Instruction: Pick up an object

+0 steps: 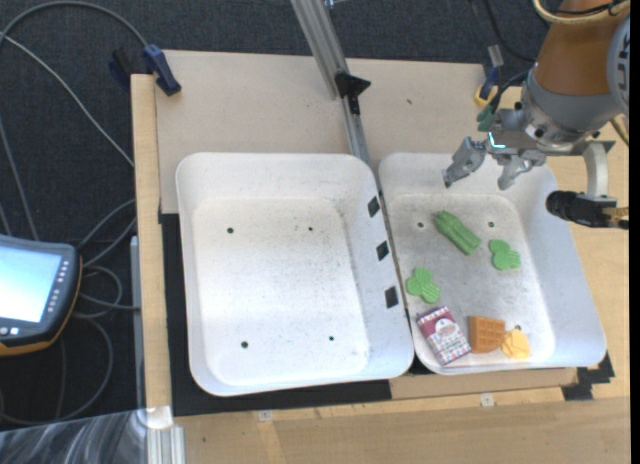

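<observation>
The grey two-finger gripper (pixel 488 169) hangs over the far rim of the right-hand shallow white plastic bin (pixel 572 282), jaws spread apart and holding nothing. Nearest below it lies the long green ridged block (pixel 456 232), slanted across the bin floor and apart from its neighbours — probably the easiest pick. To do it well, turn the fingers square across the block's narrow width, centre over its middle, descend fully, then close.

the arm (pixel 585 42) is grey with a broad orange band above the wrist, a yellow cable looped at its top. its gripper (pixel 487 169), over the right bin (pixel 570 282), has two pale metal fingers (pixel 462 167).
</observation>
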`<state>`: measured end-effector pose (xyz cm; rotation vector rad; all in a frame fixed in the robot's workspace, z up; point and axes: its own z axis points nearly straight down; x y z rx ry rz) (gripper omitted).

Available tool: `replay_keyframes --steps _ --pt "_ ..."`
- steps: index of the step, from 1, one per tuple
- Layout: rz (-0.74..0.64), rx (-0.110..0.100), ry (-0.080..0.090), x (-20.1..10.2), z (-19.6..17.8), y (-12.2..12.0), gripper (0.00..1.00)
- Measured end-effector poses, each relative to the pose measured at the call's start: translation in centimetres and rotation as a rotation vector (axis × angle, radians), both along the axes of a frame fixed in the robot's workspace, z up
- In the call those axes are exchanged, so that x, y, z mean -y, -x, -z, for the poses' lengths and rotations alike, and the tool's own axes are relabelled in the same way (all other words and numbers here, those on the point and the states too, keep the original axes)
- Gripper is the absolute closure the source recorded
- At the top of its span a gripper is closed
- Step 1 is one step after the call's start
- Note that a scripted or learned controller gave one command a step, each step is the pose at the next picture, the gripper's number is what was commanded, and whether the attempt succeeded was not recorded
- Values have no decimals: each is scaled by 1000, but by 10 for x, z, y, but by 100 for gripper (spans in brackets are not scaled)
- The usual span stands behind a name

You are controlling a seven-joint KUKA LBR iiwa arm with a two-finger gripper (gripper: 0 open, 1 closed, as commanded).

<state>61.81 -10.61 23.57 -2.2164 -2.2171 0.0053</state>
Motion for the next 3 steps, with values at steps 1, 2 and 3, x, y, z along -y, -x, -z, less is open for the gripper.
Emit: replay_keyframes --steps 1,2,3 --pt "-1 6 1 0 -3 -1 0" --pt "0 1 1 -7 41 2 0" --pt "0 -2 1 -5 104 0 0"
